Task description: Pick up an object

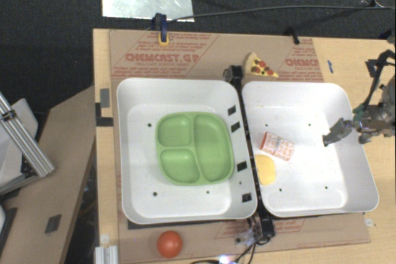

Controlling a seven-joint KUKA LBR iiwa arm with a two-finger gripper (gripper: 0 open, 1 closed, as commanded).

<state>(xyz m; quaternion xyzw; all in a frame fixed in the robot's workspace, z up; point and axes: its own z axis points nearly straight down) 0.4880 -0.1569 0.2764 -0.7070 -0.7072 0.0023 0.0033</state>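
Gripper (339,131) hovering at right bin (356,191) edge, opening indiscernible, holding nothing visible. Advice: centring over red-white packet (276,145), descending squarely, avoiding yellow piece (266,169).

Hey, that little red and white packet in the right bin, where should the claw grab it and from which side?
Probably straight down from above, closing across the short width of the packet. It lies flat and tilted on the floor of the right bin, so its long edges are the ones to pinch. Its lower end sits close to the yellow piece; the upper half looks safer.
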